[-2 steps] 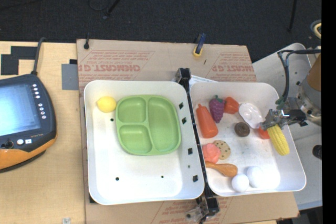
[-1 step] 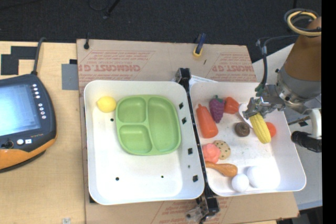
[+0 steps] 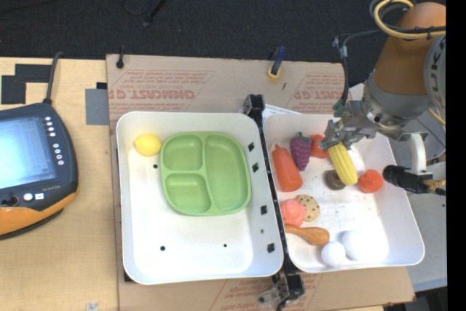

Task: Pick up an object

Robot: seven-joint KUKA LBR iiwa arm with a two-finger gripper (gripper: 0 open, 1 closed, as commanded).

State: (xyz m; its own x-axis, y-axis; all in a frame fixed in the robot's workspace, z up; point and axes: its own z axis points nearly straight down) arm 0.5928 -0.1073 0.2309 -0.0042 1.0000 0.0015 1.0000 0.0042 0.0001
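White eggs [image 3: 346, 249] nearest; arm reaches from right, claw [image 3: 339, 144] pinching corn cob [image 3: 343, 163] above right bin [image 3: 408, 229].

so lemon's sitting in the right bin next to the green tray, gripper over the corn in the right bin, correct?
Not quite. The lemon lies in the left bin, just off the upper-left corner of the green tray, not in the right bin. The rest holds: the gripper is over the corn in the right bin. The camera view shows it.
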